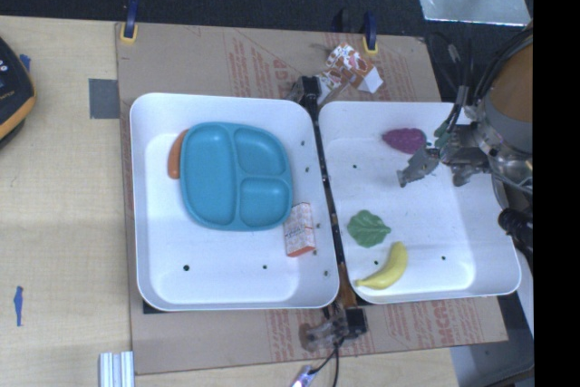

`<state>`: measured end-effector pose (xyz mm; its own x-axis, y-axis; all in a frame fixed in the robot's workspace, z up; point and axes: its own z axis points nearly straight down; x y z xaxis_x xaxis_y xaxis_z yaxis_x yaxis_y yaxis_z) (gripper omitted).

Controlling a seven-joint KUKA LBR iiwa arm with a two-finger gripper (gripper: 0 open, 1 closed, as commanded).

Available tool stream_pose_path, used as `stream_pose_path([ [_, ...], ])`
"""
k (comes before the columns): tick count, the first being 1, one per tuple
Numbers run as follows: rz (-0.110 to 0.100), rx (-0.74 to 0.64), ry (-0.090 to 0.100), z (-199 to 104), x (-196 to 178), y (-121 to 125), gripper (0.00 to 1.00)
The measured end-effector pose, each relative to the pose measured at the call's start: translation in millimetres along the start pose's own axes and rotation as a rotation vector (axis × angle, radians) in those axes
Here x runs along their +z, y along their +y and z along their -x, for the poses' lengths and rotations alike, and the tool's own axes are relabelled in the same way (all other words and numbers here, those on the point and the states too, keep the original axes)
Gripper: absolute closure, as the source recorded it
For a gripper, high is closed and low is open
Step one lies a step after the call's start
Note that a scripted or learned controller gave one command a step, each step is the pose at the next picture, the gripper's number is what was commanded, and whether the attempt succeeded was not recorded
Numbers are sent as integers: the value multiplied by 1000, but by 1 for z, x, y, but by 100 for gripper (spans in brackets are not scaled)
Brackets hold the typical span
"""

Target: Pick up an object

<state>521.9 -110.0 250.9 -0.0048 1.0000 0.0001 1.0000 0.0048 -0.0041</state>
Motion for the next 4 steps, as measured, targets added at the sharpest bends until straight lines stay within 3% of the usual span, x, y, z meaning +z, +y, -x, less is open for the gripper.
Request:
stream_pose_path([
  [1, -1, -1, 0, -15, 95, -46, 0],
  [2, -1, 0, 0, 9, 160, -46, 0],
  [3, -1, -5, -1, 10, 150, -46, 100],
  [4, 2, 0, 0, -26, 59, -19, 100],
])
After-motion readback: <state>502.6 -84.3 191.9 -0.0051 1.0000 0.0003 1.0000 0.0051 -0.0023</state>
